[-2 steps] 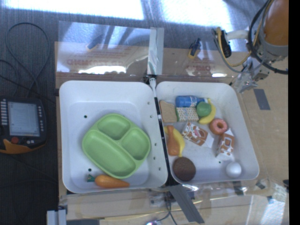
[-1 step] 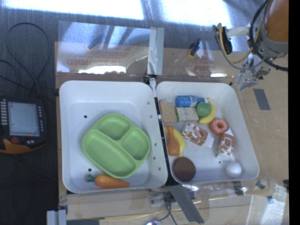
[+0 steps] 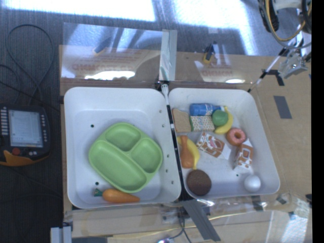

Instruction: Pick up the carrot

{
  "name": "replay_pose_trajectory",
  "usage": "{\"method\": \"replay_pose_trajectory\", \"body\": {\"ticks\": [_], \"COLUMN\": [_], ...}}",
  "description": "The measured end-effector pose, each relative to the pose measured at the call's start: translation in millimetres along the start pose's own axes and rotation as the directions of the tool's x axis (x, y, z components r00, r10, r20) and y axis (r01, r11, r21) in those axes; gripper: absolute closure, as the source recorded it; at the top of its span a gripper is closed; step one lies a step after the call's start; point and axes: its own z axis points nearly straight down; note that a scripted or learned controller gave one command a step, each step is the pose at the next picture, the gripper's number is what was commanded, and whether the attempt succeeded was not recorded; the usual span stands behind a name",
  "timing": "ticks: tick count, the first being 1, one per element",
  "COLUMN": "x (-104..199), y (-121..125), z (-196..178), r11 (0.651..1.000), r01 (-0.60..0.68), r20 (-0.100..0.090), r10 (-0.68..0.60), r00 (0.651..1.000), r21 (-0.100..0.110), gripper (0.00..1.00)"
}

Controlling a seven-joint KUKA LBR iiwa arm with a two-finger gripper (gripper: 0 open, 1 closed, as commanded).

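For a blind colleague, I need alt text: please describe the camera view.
An orange carrot lies in the left bin, at its near edge beside a green divided plate. The right bin holds toy foods, including a pink donut and a banana.

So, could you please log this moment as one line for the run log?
carrot: left bin, front edge, beside green plate | gripper: far right, off the bins | grasp: not yet made

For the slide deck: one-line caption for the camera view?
Carrot lies in left bin beside green plate; toy foods fill right bin.
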Motion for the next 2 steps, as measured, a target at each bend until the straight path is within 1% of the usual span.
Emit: {"method": "replay_pose_trajectory", "body": {"ticks": [1,2], "x": [7.8,8.8], "y": [-2.5,-4.2], "z": [109.3,100.9], "r11": [1.000,1.000], "r01": [0.031,0.028], "r20": [0.021,0.020], "r10": [-0.031,-0.028], "r00": [0.999,0.999], "r21": [0.000,0.007], "gripper": [1.00,1.00]}}
